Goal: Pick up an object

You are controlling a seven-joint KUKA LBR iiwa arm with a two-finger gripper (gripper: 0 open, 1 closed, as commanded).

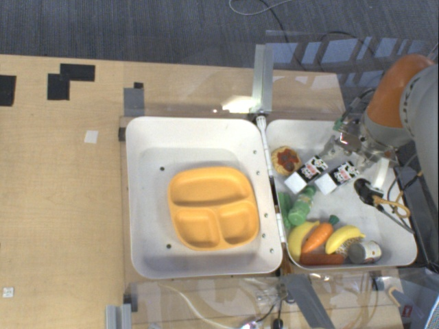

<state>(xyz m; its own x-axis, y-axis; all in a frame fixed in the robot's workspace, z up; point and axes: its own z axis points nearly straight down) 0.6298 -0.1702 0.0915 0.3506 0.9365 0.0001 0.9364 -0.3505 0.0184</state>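
jaws spread over right bin | toy food below | yellow tray in left bin

The 2 white bins look like smooth, matt plastic. The yellow divided tray has a soft plastic sheen. The bench looks like pale matt wood; the far floor like rough grey carpet.

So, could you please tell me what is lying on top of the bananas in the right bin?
A carrot lies across the bananas, hiding where they join. What lies beneath them is covered.
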